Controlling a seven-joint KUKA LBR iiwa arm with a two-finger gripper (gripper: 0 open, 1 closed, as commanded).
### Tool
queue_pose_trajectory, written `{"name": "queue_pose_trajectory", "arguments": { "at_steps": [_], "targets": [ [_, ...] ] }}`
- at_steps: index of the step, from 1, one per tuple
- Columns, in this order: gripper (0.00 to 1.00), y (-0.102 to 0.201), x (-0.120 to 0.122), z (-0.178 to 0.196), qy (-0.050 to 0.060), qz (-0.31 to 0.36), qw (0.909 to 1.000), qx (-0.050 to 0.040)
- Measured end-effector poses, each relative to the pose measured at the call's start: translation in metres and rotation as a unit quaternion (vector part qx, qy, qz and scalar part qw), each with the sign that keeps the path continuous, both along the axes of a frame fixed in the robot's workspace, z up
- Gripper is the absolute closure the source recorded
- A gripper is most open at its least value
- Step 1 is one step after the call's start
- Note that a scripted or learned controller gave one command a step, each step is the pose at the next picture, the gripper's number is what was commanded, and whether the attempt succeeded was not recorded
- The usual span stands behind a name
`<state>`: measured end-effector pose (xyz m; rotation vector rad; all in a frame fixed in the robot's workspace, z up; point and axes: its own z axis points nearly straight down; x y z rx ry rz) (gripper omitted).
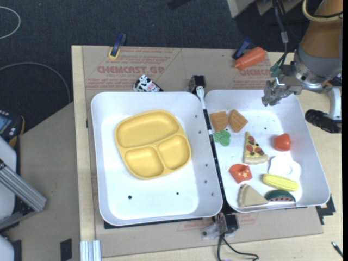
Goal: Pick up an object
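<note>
grey end effector over right bin far edge, grip state unclear; toys crowd near half.

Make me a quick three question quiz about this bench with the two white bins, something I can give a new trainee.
1. True or false: the yellow divided tray lies in the left bin.
2. Multiple choice: the gripper is over which part of the right bin? A) its far edge B) its near edge C) its middle
3. Fill in: the toy pizza slice lies between the red tomato and the green ____.

Key
1. True.
2. A. It is near the far edge, away from the toys.
3. Broccoli; the green broccoli piece sits beside the divider, below two brown crackers.
</note>
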<state>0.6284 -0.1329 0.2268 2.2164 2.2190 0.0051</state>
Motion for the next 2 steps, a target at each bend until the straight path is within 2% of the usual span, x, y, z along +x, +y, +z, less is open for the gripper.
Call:
{"name": "queue_pose_trajectory", "arguments": {
  "at_steps": [1, 2],
  "targets": [
    [1.00, 0.025, -0.042, -0.011, 0.006, 0.000, 1.0000, 0.0016],
    [1.00, 0.051, -0.092, 0.005, 0.005, 0.000, 1.0000, 0.0019]
  ]
}}
